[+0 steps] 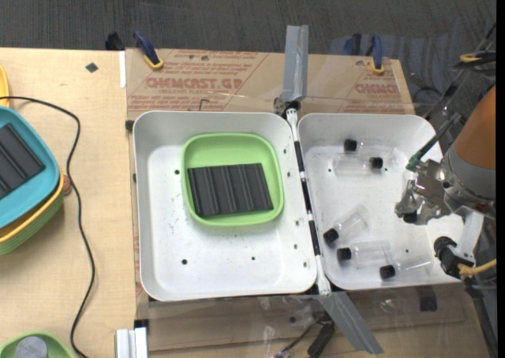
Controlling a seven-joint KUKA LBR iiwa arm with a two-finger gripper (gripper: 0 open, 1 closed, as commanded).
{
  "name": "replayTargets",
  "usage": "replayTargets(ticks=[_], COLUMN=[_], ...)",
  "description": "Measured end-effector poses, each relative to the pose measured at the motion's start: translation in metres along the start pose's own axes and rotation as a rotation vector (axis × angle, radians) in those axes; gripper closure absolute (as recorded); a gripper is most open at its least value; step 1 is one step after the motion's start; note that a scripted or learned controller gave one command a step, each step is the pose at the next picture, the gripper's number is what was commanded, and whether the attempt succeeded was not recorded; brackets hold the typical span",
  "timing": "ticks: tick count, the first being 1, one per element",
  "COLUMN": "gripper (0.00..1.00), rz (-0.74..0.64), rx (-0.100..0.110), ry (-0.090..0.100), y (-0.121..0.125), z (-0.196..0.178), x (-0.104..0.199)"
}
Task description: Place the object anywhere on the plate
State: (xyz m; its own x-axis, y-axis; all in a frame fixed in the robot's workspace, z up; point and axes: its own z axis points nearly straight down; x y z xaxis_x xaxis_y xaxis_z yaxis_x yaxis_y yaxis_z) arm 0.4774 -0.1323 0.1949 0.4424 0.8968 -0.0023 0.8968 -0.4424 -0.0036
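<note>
Left bin (158, 214): green plate (233, 179) bearing a black ribbed insert (229, 189). Right bin (371, 132): clear vials with black caps (359, 222), scattered; gripper (410, 208) at the right wall, its grasp impossible to tell.

- Left white bin (158, 214): the landmark for the rest, sitting on the bench.
- Right white bin (359, 129): touching the left bin's right side along a shared seam.
- Brown cardboard sheet (229, 79) with red print: lying under and behind the left bin.
- Blue and yellow clamp (147, 49): on the cardboard's back edge, behind the left bin's left corner.
- Second clamp (377, 57): further right along that edge, behind the right bin.
- Grey metal post (296, 65): upright behind the seam.
- Black cable (79, 191): trailing over the wooden bench top (47, 285), left of the left bin.
- Stacked teal and yellow trays (28, 183): well left of the left bin, at the frame edge.
</note>
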Motion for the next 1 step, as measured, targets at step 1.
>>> replayTargets(ticks=[1], gripper=[0.00], rz=[0.000], rx=[0.000], ry=[0.000], y=[0.0000], z=[0.0000], x=[0.0000])
